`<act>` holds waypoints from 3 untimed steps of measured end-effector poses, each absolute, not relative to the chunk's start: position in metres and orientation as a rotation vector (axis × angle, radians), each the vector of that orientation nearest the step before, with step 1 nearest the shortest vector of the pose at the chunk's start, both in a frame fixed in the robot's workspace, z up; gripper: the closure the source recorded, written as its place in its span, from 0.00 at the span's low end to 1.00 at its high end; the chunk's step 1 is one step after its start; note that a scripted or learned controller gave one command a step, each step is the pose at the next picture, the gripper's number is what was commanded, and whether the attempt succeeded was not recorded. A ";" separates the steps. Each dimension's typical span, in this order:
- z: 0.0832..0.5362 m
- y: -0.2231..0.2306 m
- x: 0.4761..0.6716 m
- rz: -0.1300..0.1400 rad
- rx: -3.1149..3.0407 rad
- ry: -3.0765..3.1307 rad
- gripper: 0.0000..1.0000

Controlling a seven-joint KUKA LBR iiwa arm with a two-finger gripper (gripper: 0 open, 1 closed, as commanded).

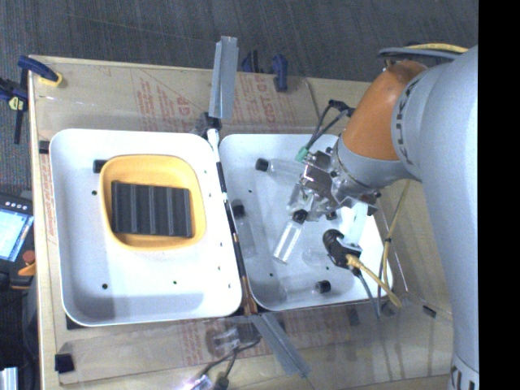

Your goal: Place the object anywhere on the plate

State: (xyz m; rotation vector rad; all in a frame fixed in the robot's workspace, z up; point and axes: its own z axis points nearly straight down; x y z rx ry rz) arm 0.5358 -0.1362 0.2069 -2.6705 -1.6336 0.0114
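Observation:
A yellow plate (153, 197) with a dark ridged centre lies in the left white bin (81, 283). A small clear, tube-like object (286, 240) lies on the floor of the right bin (252, 275), near its middle. My gripper (302, 210) hangs low over the right bin, just above and to the upper right of the clear object. Whether it touches the object is hidden by the angle. The grey arm with its orange band (378, 116) reaches in from the right.
Small black knobs (262, 165) (323, 286) stand on the right bin's floor. A black part with a yellow cable (345, 254) hangs below the wrist at the bin's right side. The raised rims between the two bins (227, 218) separate the gripper from the plate.

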 end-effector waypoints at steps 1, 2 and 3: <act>0.210 -0.056 0.564 0.001 -2.643 -1.691 1.00; 0.215 -0.007 0.595 0.003 -2.510 -1.886 1.00; 0.215 -0.007 0.595 0.003 -2.510 -1.886 0.00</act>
